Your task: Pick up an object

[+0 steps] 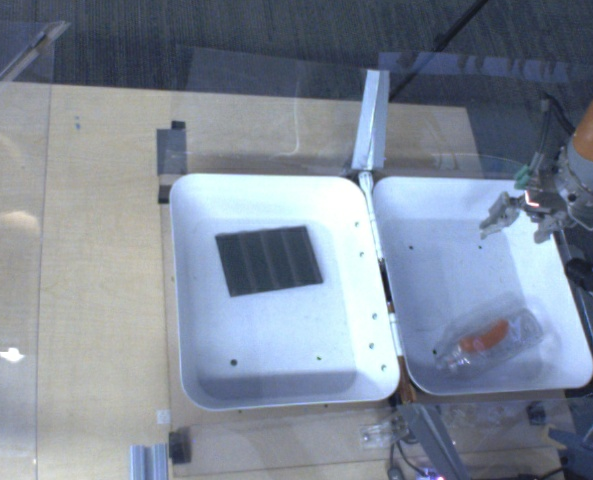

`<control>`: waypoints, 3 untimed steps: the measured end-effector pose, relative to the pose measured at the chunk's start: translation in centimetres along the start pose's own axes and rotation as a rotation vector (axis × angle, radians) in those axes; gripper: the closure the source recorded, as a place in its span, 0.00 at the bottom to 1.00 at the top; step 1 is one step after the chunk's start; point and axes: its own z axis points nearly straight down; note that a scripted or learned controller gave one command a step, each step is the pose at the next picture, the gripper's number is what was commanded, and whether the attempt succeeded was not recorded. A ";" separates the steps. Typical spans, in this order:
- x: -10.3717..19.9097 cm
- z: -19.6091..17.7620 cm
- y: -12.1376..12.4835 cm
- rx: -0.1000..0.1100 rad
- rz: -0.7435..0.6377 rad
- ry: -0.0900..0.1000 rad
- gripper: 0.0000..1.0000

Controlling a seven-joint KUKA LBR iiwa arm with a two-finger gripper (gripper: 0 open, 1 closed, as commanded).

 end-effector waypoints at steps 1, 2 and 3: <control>-0.3 9.1 -6.0 0.006 0.044 0.001 0.00; 1.7 12.1 -9.4 -0.010 -0.073 -0.001 0.00; 0.2 12.2 -2.6 -0.009 -0.192 -0.002 0.00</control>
